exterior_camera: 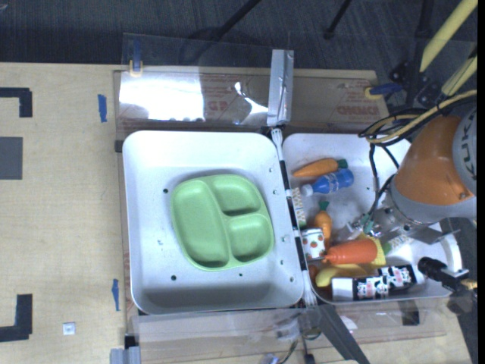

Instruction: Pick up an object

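The camera view looks down on a wooden desk (61, 226) carrying two white bins side by side. The left bin (144, 165) holds a green divided plate (222, 220) lying flat near its middle, with three compartments facing up.

The right bin (360, 146) holds a cluster of toys, taken here relative to the large orange carrot (355, 252) lying on its side near the bin's front half. Just beyond the carrot, toward the divider between the bins, stands a small white cup with red markings (312, 242), and past that a smaller orange piece (323, 222). Under the carrot's front edge a yellow piece (324, 277) peeks out, touching it. In front of the carrot, along the bin's near wall, lies a white bottle with black cow-like spots (377, 283). Well behind the carrot, near the bin's far end, lie a second orange carrot (314, 167) and a blue bottle (333, 181), side by side and touching.

The grey arm with its orange band (432, 169) reaches over the right bin. The gripper (377, 226) sits just above the large carrot's thick end; whether it is apart or together cannot be told, nor whether it touches the carrot.
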Controlling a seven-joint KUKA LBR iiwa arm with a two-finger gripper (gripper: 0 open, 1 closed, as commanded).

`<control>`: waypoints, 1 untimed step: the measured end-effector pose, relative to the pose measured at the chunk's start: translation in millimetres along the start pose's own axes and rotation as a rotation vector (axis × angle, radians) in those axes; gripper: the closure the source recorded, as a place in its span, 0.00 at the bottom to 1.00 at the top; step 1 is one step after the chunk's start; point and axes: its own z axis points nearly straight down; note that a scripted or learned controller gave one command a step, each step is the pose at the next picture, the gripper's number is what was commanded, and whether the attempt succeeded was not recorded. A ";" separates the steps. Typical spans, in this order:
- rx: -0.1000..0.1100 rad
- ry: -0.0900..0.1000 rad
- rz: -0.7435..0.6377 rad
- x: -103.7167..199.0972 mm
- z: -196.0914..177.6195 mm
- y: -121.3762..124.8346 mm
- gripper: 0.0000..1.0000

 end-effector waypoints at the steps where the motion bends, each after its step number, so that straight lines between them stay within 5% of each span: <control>1: -0.005 -0.004 -0.078 -32.7 -0.2 -43.2 0.00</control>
